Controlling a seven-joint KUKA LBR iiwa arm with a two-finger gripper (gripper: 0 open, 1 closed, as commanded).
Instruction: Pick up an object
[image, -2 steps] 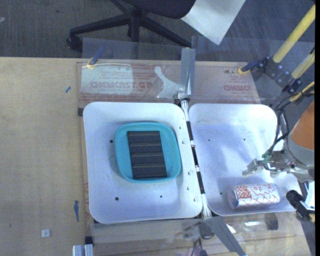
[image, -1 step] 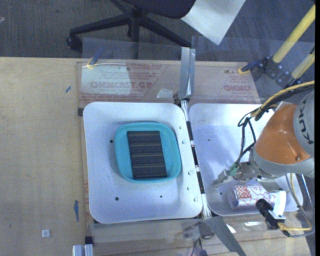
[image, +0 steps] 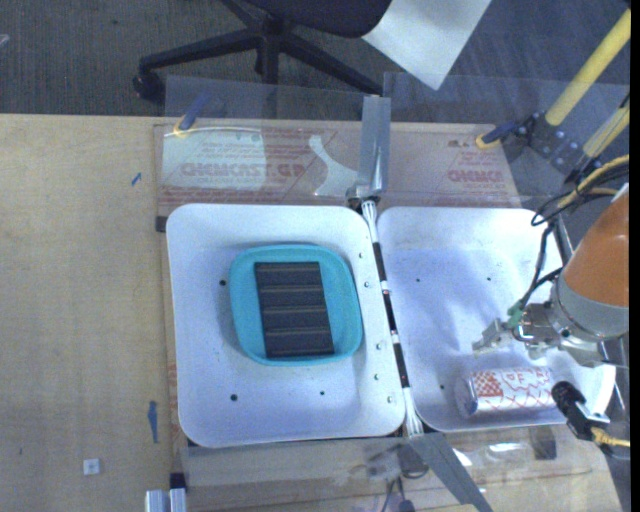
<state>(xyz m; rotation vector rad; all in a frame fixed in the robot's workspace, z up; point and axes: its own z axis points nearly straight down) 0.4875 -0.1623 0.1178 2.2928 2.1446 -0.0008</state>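
Note:
A red and white patterned can (image: 506, 390) lies on its side near the front edge of the right bin (image: 440, 260). In the left bin (image: 200, 380) a teal dish (image: 243, 300) lies flat with a black ridged block (image: 293, 309) on top of it. The arm comes in from the right, its orange band (image: 608, 262) above the wrist. My gripper (image: 512, 332) hangs low over the right bin, just behind and above the can, with nothing seen held in it.
A metal divider (image: 374, 150) stands behind the seam between the bins. Cables (image: 555, 215) and a yellow pole (image: 590, 70) are at the back right. The brown benchtop (image: 75, 300) spreads to the left.

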